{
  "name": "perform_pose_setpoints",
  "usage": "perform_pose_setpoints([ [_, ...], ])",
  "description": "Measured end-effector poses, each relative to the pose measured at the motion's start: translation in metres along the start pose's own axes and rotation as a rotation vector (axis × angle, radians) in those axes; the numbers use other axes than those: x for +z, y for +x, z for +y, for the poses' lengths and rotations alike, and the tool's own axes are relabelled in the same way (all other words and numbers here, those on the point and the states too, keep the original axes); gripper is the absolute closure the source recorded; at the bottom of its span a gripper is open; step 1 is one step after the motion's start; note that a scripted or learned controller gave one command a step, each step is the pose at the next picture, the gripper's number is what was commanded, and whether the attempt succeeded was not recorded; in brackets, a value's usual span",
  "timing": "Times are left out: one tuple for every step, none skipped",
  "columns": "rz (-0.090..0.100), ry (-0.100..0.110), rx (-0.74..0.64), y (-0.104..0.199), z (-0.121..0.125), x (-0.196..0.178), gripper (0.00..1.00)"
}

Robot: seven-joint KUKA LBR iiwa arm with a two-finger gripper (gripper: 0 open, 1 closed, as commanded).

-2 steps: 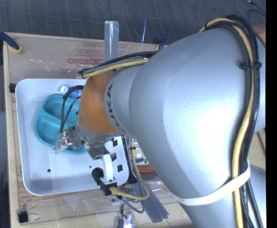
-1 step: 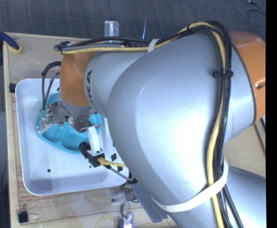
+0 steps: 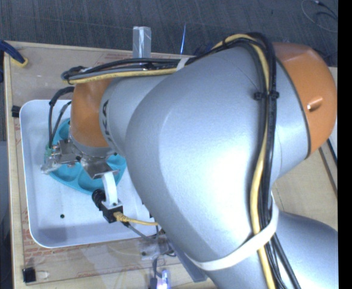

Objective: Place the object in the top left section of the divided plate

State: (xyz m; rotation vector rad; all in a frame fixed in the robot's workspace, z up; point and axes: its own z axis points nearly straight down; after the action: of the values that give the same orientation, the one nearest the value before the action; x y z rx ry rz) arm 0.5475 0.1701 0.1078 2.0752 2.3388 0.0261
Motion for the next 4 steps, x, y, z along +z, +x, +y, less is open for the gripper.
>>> perform_pose_setpoints([
  [0.003, 0.009, 0.565, 0.022, 0.004, 0.009, 0.00],
  [-0.010, 0.030, 0.622, -0.036, 0.087, -0.091, 0.00],
  [-0.016, 0.048, 0.753, 0.012, -0.028, -0.015, 0.00],
  [-0.010, 0.029, 0.631, -0.053, -0.015, -0.138, 0.00],
])
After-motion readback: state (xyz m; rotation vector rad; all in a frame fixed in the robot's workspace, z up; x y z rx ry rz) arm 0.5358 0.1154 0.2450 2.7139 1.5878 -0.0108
